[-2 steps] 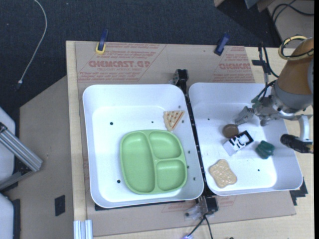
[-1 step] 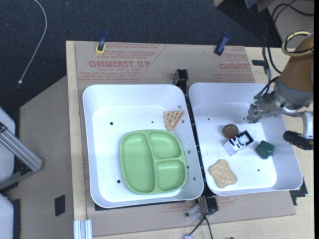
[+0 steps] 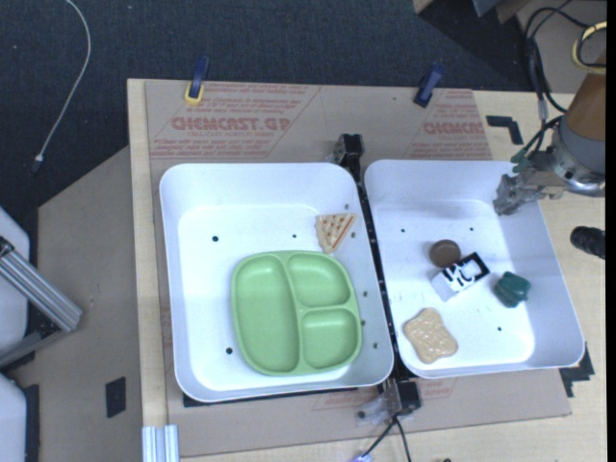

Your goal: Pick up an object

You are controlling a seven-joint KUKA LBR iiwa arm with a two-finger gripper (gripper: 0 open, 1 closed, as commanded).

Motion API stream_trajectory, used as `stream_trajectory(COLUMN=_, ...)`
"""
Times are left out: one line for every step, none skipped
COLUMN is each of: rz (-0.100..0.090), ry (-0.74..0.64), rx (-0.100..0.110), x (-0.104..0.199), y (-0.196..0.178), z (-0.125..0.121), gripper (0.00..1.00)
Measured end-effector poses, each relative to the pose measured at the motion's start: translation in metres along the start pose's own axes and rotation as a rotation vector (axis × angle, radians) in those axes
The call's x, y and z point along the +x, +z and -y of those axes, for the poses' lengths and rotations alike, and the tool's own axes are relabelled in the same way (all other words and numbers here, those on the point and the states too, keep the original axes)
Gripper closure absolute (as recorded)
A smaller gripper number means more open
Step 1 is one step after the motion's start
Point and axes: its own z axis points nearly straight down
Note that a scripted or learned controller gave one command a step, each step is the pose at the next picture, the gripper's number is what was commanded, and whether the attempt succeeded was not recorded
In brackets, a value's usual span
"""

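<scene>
The right bin [image 3: 549, 354] holds a brown round disc [image 3: 444, 252], a black-and-white block [image 3: 459, 274], a small teal object [image 3: 511, 288] and a beige toast-shaped piece [image 3: 429, 335]. In the left bin [image 3: 192, 210] lie a green divided plate [image 3: 295, 311] and a tan waffle wedge [image 3: 334, 229] by its far right corner. My gripper [image 3: 511, 196] hangs over the right bin's far right corner, well apart from every object. The nearest things, the block and the teal object, lie toward the bin's front from it.
Both bins sit on a cardboard sheet [image 3: 289, 123] clamped at its far edge by blue clips [image 3: 197, 80]. A black bracket [image 3: 349, 148] joins the bins at the back. Cables and boxes stand at the far right behind the arm [image 3: 587, 133].
</scene>
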Motion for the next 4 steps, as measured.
stream_trajectory(rz=0.000, ry=0.001, rx=0.001, x=-0.004, y=-0.045, z=0.001, gripper=1.00)
stream_trajectory(rz=0.000, ry=0.000, rx=0.001, x=-0.005, y=-0.099, z=-0.001, gripper=1.00)
stream_trajectory(rz=-0.004, ry=-0.004, rx=0.006, x=0.043, y=-0.101, z=-0.007, gripper=1.00)
stream_trajectory(rz=-0.004, ry=-0.005, rx=0.007, x=0.097, y=-0.103, z=-0.018, gripper=1.00)
